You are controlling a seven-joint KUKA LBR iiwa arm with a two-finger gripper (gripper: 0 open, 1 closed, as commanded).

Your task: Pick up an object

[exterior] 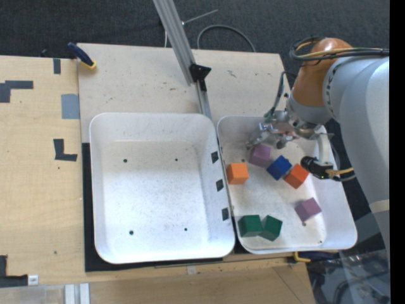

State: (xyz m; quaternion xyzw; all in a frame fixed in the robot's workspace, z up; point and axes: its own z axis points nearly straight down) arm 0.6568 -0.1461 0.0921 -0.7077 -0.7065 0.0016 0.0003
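The tool [273,135] hovers just above the purple block [259,154] near the right bin's [335,233] far edge, approaching; its grip state cannot be told. Next it should descend squarely.

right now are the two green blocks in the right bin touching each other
Touching. The camera view shows the left green block and the right green block pressed side to side near the right bin's front edge, with no white floor between them.
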